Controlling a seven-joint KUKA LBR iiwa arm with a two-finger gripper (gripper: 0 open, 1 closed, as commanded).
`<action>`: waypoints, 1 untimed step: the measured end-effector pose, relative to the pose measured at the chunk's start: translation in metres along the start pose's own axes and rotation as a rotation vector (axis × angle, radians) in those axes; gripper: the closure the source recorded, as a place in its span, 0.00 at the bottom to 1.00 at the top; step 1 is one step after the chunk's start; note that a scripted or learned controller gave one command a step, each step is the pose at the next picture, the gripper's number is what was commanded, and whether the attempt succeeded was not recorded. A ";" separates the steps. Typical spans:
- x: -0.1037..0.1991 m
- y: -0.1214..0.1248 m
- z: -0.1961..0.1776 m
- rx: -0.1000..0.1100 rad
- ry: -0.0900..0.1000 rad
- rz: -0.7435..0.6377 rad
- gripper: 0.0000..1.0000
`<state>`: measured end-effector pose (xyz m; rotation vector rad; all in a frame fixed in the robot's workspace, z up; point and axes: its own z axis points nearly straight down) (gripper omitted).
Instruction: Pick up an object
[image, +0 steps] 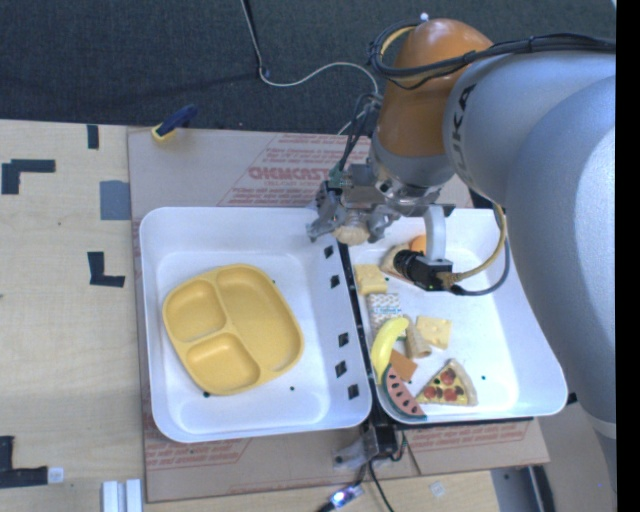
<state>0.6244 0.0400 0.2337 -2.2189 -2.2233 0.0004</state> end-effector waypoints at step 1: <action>0.006 -0.007 0.013 0.003 -0.001 0.001 1.00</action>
